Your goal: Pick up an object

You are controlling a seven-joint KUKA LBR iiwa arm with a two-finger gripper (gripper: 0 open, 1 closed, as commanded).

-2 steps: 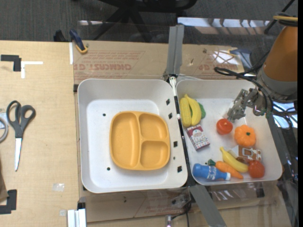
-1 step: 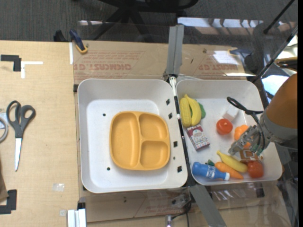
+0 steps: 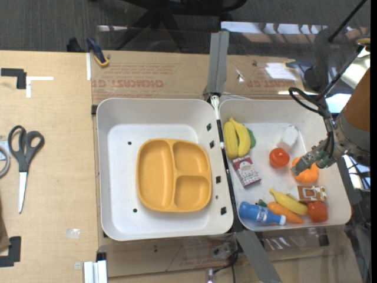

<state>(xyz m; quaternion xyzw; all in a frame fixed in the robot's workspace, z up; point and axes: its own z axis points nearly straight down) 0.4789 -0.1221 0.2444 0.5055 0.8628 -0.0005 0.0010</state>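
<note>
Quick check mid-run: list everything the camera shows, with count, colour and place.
Bins: two, white, side by side on bench.
Divided plate: one, yellow, left bin.
Bananas: one bunch, yellow, right bin rear.
Tomato: one, red, right bin centre.
Carton: one, red-white, right bin.
Bottle: one, blue, right bin front.
Orange object: one, under pincer.
Scissors: one, grey-handled, bench left.
Pincer: one, over right bin.
</note>
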